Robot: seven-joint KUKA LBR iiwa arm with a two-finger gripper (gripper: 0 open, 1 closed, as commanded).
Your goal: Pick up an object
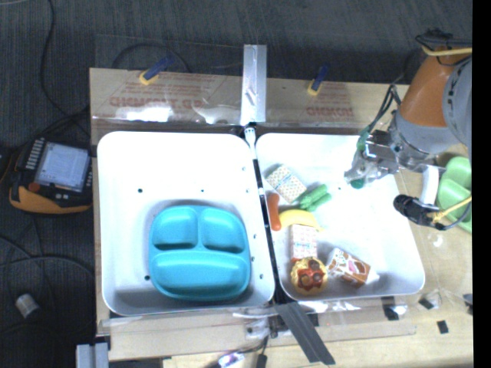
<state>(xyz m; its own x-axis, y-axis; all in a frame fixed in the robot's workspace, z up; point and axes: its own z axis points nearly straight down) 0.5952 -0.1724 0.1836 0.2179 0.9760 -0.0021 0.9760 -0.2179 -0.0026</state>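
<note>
A wooden table carries two shallow white bins side by side, seen from above at a slant.

Nearest the camera, along the front of the right white bin, lie a red and yellow round snack packet and, just beside it, a small patterned carton. A pale pink wrapped block sits just behind the packet. Behind that is a yellow plastic banana, with an orange carrot-shaped toy against the bin's left wall. A green plastic vegetable lies next, and a checked white packet farther back.

The left white bin holds a blue three-compartment plastic tray toward its front.

The grey arm with its orange band reaches in from the right. Its tool hangs over the right bin's back right part, apart from the objects, with nothing visible between its fingers; whether they are spread or closed cannot be told.

Beyond the bins, clear plastic sheeting is clipped along the table's far edge. A dark carpeted floor surrounds the table, with a handheld control pendant lying at left.
</note>
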